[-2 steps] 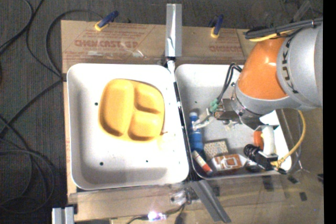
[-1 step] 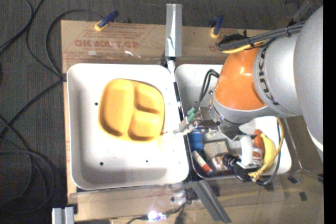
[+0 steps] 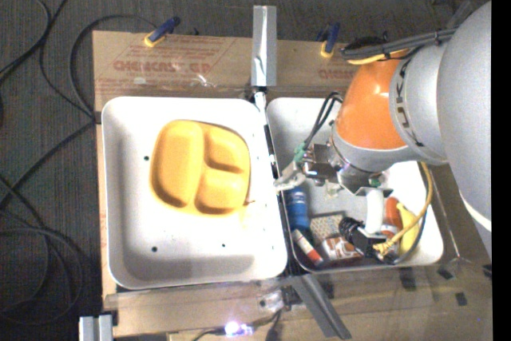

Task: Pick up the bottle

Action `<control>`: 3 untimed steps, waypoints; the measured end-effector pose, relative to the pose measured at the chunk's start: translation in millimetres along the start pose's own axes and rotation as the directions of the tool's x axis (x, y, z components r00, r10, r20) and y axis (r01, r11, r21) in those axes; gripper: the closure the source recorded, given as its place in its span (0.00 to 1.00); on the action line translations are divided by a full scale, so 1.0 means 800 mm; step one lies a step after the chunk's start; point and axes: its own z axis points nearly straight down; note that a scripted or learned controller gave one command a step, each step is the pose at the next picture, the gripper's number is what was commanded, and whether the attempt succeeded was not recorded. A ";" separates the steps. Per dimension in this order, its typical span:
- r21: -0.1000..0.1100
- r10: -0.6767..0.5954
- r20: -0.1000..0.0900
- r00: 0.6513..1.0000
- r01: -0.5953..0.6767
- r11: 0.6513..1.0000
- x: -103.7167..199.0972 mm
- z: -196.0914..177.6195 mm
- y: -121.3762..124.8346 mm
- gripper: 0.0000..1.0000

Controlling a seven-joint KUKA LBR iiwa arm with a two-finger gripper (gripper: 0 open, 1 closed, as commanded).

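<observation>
A small blue bottle (image 3: 297,208) with a pale cap lies along the left wall of the right bin (image 3: 283,124). The gripper (image 3: 345,178) hangs low over the middle of that bin, just right of the bottle and under the orange wrist band. The wrist covers most of the gripper. Nothing shows held in it.
Along the right bin's front edge lie a red marker (image 3: 307,245), a dark speckled packet (image 3: 334,234) and an orange item (image 3: 393,212). In the left bin (image 3: 120,251) sits a yellow divided plate (image 3: 201,166). A metal post (image 3: 263,44) stands behind the two bins.
</observation>
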 end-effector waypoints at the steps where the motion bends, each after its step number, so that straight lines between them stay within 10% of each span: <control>1: 0.000 0.081 -0.001 0.997 -0.081 0.997 -0.025 0.000 -0.017 0.00; 2: 0.000 0.125 0.000 0.992 -0.125 0.992 -0.027 0.000 0.013 0.00; 3: 0.000 0.055 0.001 0.998 -0.055 0.998 0.000 0.000 -0.019 0.00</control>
